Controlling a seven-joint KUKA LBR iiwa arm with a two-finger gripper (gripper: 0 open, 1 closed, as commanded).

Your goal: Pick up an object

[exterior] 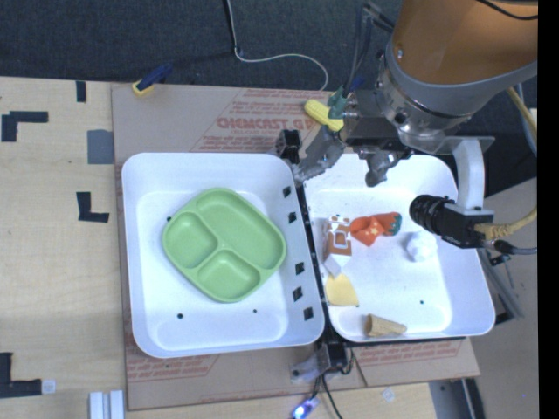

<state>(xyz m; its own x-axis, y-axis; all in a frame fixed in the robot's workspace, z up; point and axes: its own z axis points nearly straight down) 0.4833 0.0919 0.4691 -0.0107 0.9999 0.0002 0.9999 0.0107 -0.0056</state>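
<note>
Two bins sat side by side; the left bin (140,260) held a green tray (224,243). In the right bin (463,308), the arm (463,42) hovered, gripper (349,160) spread apart and empty above the red toy (374,228), a wedge (340,291) and cone (384,326) nearer. Nothing lifted yet, the whole pick remained.

Tray (224,244) in left bin (140,190)
</note>
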